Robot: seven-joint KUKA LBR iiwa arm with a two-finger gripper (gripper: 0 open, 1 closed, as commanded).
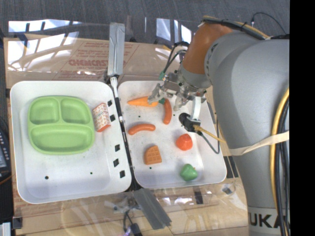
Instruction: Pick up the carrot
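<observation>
The carrot (pixel 139 101) is seen lying flat in the right bin (pixel 212 167), near the bin's far left corner, w/ its thin tip pointed toward the divider btwn bins and its green-topped thick end toward the arm. The gripper (pixel 158 95) is positioned low over that thick end; one finger is seen just beside or touching the carrot's end, but whether the fingers are spread or pressed together cannot be told, and no grip on the carrot can be confirmed.

Other items are scattered in the right bin: a sausage (pixel 167 112) lying lengthwise just right of the carrot's thick end, a second sausage (pixel 141 129) nearer the divider, a tomato (pixel 184 141) approx mid-bin on the right, a waffle piece (pixel 152 155) below the second sausage, and a green pepper (pixel 188 172) near the front edge.

In the left bin (pixel 59 181), a green divided plate (pixel 60 124) is set toward the left, w/ a small can (pixel 101 117) laid on its side just beside the plate's right rim
</observation>
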